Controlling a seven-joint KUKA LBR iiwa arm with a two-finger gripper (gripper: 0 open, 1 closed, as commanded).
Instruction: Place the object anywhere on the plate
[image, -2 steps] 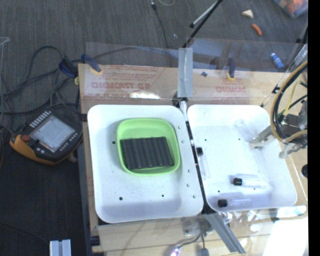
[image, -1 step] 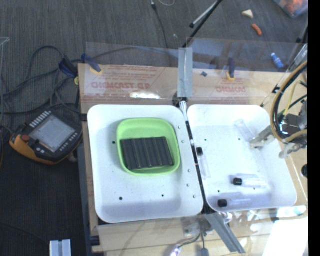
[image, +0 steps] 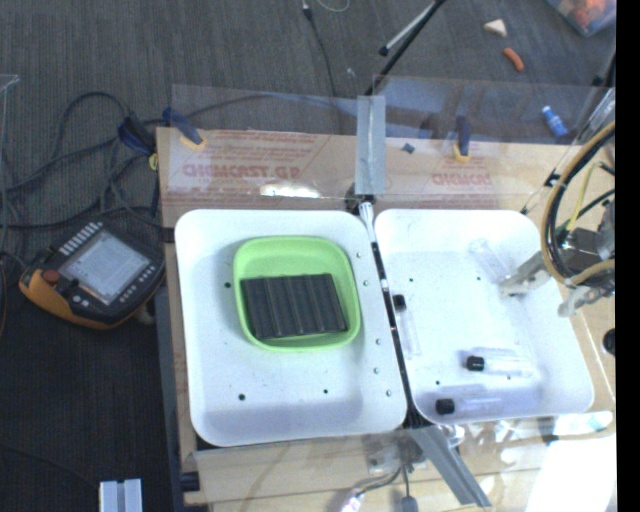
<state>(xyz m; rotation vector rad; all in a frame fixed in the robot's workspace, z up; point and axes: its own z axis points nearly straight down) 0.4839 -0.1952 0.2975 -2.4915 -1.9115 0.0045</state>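
My gripper (image: 520, 280) sits over the right bin (image: 440, 300), and I can't tell its opening. The clear pens (image: 500, 362) just below it look slippery and hard to see, so a grab may miss, leaving the green plate (image: 295, 258) far to its left unserved.

At the right edge of the surface, the robot's grey metal pincer assembly (image: 540, 272) is showing pale, flat, angular parts. Looping yellow and black cables (image: 560, 205) are curving around its dark body, and white wires are running alongside them. The details are looking too small and blurred to make out screws or markings.
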